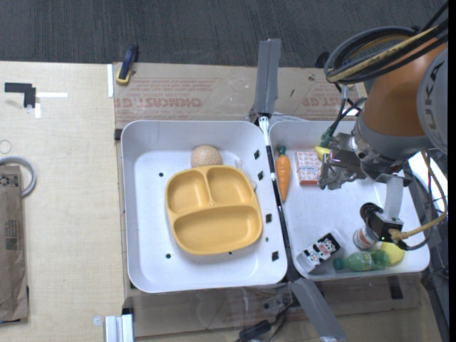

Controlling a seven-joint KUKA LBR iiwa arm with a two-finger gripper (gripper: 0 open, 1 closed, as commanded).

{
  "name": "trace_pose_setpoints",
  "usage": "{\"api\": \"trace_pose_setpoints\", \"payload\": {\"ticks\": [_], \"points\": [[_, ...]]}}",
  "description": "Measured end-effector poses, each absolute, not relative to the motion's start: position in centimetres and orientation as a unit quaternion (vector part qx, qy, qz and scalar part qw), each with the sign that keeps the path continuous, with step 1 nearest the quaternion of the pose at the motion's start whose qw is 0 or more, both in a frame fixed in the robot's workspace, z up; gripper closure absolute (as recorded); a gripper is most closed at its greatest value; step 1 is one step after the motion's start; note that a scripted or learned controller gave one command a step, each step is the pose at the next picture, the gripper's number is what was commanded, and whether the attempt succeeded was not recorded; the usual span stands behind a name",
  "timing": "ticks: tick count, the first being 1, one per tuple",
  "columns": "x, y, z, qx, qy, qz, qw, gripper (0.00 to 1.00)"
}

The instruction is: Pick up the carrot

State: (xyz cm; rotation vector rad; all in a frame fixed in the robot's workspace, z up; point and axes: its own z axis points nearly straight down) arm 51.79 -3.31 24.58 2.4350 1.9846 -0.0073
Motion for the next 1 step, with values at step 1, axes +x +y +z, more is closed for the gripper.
{"api": "trace_pose_setpoints", "payload": {"ticks": [1], "points": [[51.79,-3.28,24.58,0.775,0.632,-0.0024,0.0,0.0]]}}
